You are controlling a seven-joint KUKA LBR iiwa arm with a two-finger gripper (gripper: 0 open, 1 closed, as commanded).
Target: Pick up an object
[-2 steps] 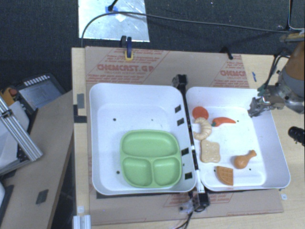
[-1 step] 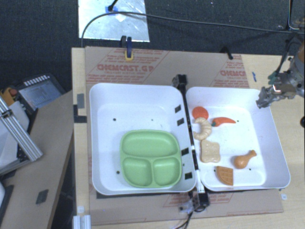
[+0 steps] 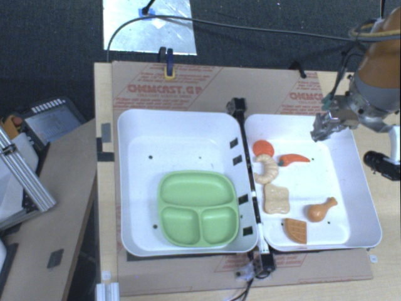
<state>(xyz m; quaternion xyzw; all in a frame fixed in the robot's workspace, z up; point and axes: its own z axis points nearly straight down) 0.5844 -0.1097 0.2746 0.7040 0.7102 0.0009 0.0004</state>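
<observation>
A grey KUKA arm reaches in from the right over a bench bearing two white bins, its gripper (image 3: 321, 132) hanging above the far right corner of the right bin (image 3: 360, 187); whether its fingers stand open or closed cannot be told from this angle, and nothing is seen between them. The left bin (image 3: 135, 168), well away to the gripper's left, holds a green divided plate (image 3: 197, 207). The pieces to choose from lie in the right bin, all nearer the camera than the gripper: a tan cracker-shaped piece (image 3: 276, 199), a pale curved piece (image 3: 267, 168) touching it, a drumstick (image 3: 321, 209), a red disc (image 3: 264, 148), a thin red-orange pepper (image 3: 294, 160) and an orange wedge (image 3: 296, 230). The pepper lies closest, just below and left of the gripper, apart from its neighbours, so it looks the cleanest target: descend straight, with the fingers closing across its narrow width. Open floor surrounds it and the drumstick; the pale piece and the wedge sit near the centre wall, leaving little room for fingers
</observation>
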